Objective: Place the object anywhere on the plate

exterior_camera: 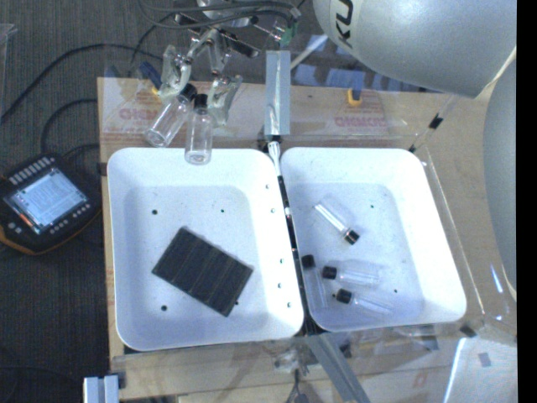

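Holding a clear vial (200, 133) above the left bin's (126, 225) far rim.
Gripper (199, 78) clamps it; dark ridged plate (202, 271) lies below.

A pale wooden bench top (113, 107) with faded red lettering sits on a dark grey carpeted floor (50, 326). Black cables (59, 112) trail across the carpet to a black handheld control pendant with a lit screen (44, 201) (orange-edged), lying left of the bench.
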You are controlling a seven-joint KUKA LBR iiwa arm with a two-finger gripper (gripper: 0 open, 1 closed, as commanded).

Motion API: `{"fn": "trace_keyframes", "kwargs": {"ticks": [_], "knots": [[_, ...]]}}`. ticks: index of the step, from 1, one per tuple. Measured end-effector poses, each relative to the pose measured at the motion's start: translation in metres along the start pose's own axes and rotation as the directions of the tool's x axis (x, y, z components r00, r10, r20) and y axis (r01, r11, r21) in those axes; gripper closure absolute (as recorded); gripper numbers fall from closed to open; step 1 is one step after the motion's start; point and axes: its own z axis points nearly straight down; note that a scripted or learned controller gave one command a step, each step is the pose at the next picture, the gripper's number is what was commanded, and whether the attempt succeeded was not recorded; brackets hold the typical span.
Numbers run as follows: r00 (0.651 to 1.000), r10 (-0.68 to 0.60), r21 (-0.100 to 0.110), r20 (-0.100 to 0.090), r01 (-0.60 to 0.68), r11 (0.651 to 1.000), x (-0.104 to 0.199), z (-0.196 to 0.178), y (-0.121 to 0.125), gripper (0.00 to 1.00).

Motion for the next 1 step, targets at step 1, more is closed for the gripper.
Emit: {"fn": "trace_keyframes", "kwargs": {"ticks": [1], "knots": [[0.972,-0.234,0.001,-0.013,0.234,0.972,0.0331,-0.0084,0.0595,1.00]]}}
